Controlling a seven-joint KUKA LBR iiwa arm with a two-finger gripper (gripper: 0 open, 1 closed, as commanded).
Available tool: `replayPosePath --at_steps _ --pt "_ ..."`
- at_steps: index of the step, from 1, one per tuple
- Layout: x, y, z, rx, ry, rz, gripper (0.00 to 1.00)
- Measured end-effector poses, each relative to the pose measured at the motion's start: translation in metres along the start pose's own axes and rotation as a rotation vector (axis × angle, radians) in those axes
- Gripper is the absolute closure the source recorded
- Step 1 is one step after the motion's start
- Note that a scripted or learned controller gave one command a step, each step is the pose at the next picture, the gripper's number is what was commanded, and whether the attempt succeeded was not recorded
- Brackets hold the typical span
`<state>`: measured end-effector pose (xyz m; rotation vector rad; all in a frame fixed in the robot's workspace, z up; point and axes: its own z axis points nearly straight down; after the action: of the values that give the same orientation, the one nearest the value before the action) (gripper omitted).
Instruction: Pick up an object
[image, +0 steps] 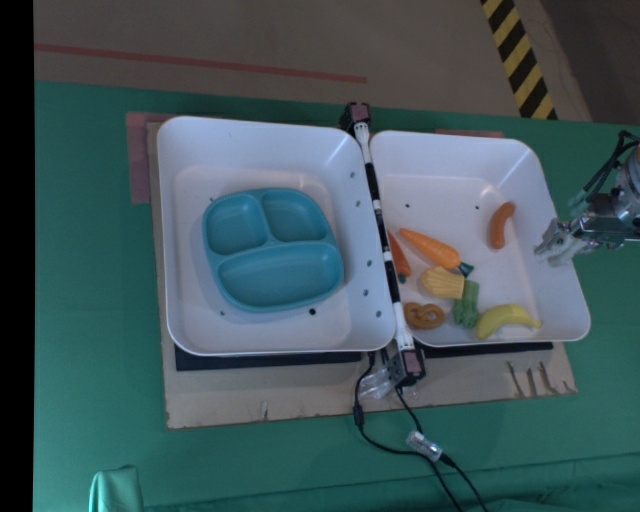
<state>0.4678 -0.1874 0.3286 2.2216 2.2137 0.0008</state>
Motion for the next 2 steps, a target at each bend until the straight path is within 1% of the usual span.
replayPosePath --at_steps 1,2 --pt "0.0 0.0 0.013 0.002 0.001 0.001 1.0" --pt "0.0 0.0 0.0 0.0 0.0 0.0 1.0"
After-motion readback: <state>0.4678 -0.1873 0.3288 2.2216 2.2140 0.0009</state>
